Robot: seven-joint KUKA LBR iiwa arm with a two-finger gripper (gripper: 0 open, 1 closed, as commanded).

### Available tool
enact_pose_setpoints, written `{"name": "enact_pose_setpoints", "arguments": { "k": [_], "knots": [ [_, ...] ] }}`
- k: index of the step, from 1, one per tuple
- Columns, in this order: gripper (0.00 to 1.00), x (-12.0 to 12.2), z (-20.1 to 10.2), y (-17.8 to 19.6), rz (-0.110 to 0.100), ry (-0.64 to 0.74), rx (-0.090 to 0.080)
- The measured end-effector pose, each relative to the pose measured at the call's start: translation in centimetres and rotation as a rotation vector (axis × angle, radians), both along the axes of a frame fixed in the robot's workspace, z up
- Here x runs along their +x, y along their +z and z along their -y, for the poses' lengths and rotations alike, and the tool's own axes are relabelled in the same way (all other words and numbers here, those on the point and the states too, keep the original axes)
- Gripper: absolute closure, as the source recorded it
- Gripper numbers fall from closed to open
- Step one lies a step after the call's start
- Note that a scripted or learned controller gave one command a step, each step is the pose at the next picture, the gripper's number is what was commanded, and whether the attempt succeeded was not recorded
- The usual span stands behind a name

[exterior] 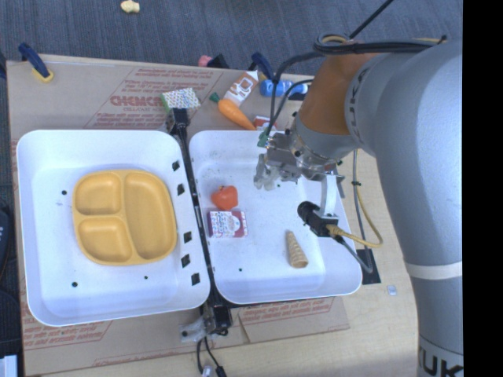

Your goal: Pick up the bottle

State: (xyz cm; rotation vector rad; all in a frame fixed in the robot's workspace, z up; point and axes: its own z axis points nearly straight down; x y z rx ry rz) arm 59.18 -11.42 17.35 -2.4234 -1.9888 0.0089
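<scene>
Camera view: pincer (267,181) over right bin (346,277), far part, spread unreadable. Bottle (240,87) lies outside bins on bench (94,81), beside carrot (235,115). Likely approach step; next needs reaching past far rim, descending onto bottle.

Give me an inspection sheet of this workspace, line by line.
Surface: cardboard sheet under left bin and right bin, both white.
Job's things: bottle lies on the cardboard behind the right bin, outside it.
Clutter: yellow divided plate in left bin; tomato, packet, cone in right bin; carrot beside bottle.
Grippers: gripper over right bin, away from bottle.
Cables: black cable above the arm.
Surroundings: grey carpet, small yellow scrap.
</scene>
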Motion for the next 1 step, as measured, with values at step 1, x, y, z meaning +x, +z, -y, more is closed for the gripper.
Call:
{"name": "enact_pose_setpoints", "arguments": {
  "k": [1],
  "knots": [
    [1.00,-5.79,-2.51,1.77,0.001,-0.229,-0.001]
  ]
}}
